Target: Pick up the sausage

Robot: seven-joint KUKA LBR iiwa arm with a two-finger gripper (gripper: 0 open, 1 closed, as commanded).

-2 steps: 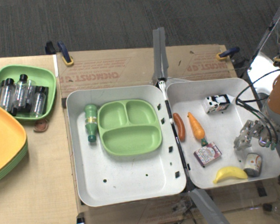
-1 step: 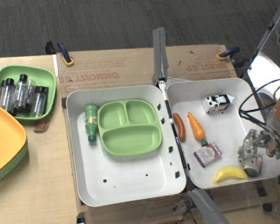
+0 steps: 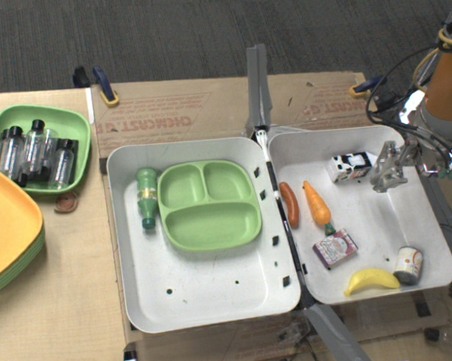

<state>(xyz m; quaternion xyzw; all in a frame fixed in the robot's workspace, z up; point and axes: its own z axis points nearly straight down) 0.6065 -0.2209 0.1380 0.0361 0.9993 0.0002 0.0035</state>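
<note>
The grey metal claw [image 3: 386, 173] is positioned over the upper right area of the right-hand shallow white bin [image 3: 430, 221]; whether it is spread or closed cannot be told from this angle, and nothing is visibly gripped. Just beside the claw, to its left, lies a small black-and-white toy car [image 3: 351, 165]. The reddish-brown sausage [image 3: 290, 203] lies lengthwise near the left wall of the same bin, well apart from the claw, with an orange plastic carrot [image 3: 317, 205] just beside it. Lower in this bin are a small pinkish printed packet [image 3: 335, 249], a yellow plastic banana [image 3: 371, 281] and what appears to be a small tin can [image 3: 407, 264]. The left-hand shallow white bin [image 3: 141, 293] contains a green three-compartment plate [image 3: 209, 205] and a green bottle [image 3: 147, 197].
</note>
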